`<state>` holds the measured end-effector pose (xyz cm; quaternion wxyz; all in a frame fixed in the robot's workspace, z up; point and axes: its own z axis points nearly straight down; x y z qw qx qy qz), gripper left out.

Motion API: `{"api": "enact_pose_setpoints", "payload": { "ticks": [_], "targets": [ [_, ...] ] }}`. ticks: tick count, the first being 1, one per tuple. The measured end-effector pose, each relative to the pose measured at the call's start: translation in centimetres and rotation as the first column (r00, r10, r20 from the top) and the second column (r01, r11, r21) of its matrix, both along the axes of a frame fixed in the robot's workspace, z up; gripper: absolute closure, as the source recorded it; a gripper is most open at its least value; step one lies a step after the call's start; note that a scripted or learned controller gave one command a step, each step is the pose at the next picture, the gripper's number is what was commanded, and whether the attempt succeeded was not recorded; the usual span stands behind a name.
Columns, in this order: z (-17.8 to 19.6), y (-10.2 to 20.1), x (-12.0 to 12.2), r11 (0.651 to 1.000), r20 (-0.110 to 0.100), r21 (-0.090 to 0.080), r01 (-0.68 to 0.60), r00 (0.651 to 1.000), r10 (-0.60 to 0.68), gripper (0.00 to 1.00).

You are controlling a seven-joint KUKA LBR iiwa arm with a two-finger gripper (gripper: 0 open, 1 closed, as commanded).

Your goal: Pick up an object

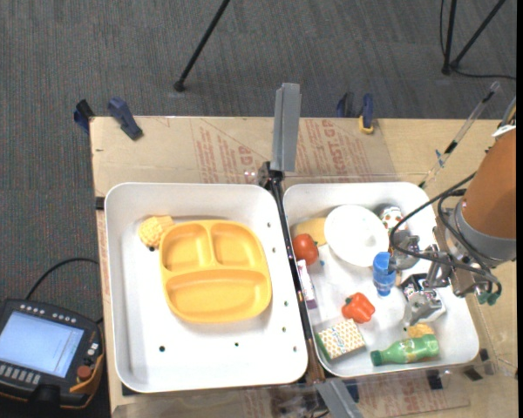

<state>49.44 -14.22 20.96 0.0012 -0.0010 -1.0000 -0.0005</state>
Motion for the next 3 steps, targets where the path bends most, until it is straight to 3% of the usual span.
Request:
{"api": "enact_pose_setpoints", "payload": {
  "ticks": [1, 2, 3],
  "targets": [
    [-12.37, 4.97, -1.88, 0.961, 0.001, 0.002, -0.275, 0.961, 0.275, 0.00],
    [-11.38, 5.05, -1.76, 0.960, 0.002, -0.001, -0.280, 0.960, 0.280, 1.00],
    [-11.43, 5.17, -1.77, 0.960, 0.002, 0.001, -0.282, 0.960, 0.282, 0.00]
  ]
}}
